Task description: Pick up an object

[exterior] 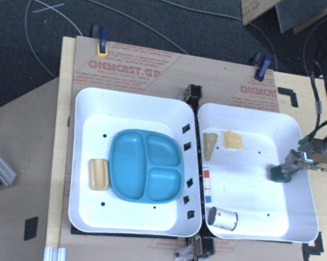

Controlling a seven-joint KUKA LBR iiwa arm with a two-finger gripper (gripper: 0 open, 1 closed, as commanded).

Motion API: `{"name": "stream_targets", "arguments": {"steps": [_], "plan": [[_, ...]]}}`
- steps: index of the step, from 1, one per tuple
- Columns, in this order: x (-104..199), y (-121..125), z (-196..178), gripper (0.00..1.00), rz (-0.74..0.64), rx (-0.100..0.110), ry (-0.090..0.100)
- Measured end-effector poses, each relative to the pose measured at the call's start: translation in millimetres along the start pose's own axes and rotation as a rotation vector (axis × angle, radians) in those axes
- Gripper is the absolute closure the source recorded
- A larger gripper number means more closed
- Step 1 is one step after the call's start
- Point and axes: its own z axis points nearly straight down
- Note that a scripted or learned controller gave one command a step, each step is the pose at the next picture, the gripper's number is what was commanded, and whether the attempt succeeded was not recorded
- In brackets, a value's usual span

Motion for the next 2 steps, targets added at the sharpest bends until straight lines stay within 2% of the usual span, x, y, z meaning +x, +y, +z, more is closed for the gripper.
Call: {"name": "stream_targets", "arguments": {"steps": [1, 2], "plan": [[42, -3, 3, 1.0, -0.003, 0.009, 0.005], [100, 0, -3, 1.0, -0.004, 0.008, 0.004]]}}
